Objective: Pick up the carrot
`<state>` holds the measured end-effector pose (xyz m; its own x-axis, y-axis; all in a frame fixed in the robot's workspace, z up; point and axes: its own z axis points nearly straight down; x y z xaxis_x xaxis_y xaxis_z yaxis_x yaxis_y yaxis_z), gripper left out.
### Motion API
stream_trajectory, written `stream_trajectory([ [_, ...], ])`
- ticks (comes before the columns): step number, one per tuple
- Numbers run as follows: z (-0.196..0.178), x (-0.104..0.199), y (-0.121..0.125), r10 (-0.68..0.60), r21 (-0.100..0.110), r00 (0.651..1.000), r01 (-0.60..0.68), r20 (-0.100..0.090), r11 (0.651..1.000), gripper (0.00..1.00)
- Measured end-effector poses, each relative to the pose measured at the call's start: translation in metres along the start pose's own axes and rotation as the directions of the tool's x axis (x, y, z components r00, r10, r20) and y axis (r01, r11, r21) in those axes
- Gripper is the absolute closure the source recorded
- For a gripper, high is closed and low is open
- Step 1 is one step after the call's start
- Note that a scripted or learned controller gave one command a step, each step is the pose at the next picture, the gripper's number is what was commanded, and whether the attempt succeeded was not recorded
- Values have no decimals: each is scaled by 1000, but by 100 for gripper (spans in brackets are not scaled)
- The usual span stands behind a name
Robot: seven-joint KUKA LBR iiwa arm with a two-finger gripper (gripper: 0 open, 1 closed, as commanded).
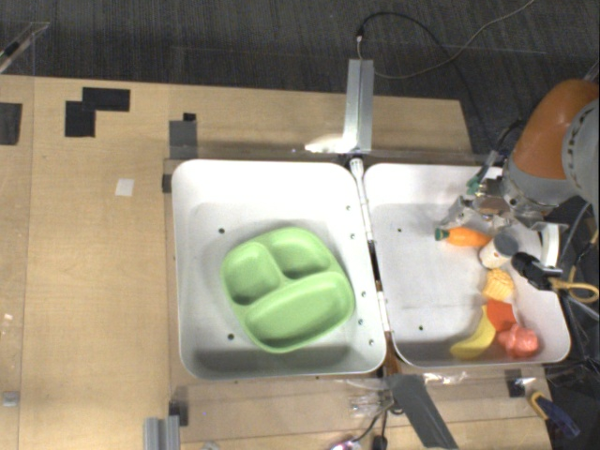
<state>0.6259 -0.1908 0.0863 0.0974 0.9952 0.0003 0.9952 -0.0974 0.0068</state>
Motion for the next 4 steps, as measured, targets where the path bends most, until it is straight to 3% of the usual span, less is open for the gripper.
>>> stream_trajectory([
  [1,-1,25,-27,155,-4,988,-155,0,988,0],
  [2,-2,52,-57,19,-6,1000,-19,1,1000,0],
  [3,-3,50,-100,34,-8,999,-34,0,999,0],
  [4,-3,36,-124,-86,-12,996,86,0,996,0],
])
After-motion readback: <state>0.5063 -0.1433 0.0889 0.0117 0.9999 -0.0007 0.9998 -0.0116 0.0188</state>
